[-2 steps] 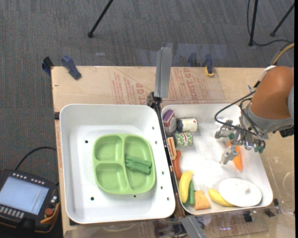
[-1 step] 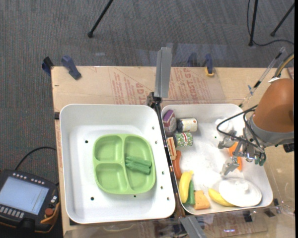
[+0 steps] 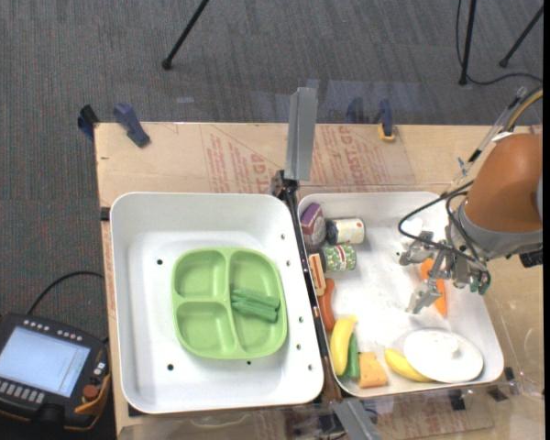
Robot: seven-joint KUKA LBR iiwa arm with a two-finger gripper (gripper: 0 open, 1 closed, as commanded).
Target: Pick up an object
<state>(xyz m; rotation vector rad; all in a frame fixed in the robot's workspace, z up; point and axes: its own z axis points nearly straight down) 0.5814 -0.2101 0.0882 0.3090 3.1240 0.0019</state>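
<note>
My gripper [image 3: 416, 280] hangs low over the right side of the right bin [image 3: 396, 200], reaching in from the right under the orange wrist band. Its two fingers stand apart, open, with nothing clearly between them. An orange carrot-like piece [image 3: 438, 293] lies just right of the fingertips, partly hidden by the gripper. Other items in this bin: a purple piece [image 3: 312, 223], a white can [image 3: 350, 231], a green can [image 3: 340, 258], a yellow banana [image 3: 341, 342], a cheese wedge [image 3: 372, 370] and a white plate [image 3: 442, 355].
The left bin [image 3: 133, 218] holds a green divided plate [image 3: 202, 296] with a green bean piece [image 3: 256, 304] on it. A second banana [image 3: 401, 365] pokes out from under the white plate. An orange stick [image 3: 327, 302] lies along the right bin's left wall.
</note>
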